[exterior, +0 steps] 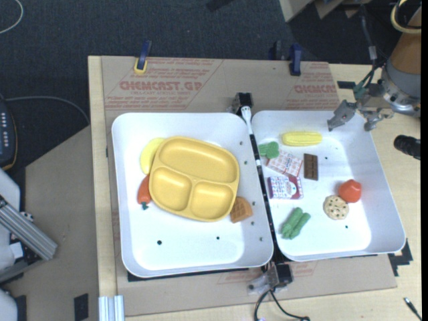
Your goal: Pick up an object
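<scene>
My end effector [354, 116] hangs empty with fingers spread wide over the right bin's [384, 179] far edge, so I should descend squarely over the nearby corn cob [301, 138], straddling its short width.

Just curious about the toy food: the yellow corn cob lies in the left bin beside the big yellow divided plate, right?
Not quite. The corn cob lies in the right bin, near its far edge. The yellow divided plate is in the left bin, as the camera view shows.
</scene>
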### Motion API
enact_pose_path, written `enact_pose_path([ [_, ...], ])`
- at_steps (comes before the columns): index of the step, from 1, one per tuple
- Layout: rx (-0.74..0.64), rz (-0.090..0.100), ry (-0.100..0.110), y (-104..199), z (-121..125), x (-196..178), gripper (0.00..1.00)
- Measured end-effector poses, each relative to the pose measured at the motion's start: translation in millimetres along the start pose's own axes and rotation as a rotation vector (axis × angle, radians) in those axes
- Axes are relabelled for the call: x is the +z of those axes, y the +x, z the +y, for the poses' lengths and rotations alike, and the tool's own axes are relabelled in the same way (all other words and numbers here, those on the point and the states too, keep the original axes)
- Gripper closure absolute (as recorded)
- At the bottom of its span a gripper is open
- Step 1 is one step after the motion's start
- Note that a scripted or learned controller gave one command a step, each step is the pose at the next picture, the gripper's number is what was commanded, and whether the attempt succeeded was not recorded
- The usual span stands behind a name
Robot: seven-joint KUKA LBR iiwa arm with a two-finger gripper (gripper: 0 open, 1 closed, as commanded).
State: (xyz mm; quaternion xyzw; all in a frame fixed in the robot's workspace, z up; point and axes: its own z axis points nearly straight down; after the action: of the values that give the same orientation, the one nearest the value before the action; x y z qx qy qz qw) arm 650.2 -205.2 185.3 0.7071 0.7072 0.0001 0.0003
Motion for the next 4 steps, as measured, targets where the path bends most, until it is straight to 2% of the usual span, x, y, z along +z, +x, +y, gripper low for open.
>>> enact_pose_path([
  [2,-0.001,0.002,0.007,-4.4,-4.4,98.5,0.0],
  [3,-0.002,-0.002,-0.002,-5.0,-1.8,83.0,1.0],
  [4,-0.001,-0.003,-0.008,-7.2,9.7,25.0,1.0],
])
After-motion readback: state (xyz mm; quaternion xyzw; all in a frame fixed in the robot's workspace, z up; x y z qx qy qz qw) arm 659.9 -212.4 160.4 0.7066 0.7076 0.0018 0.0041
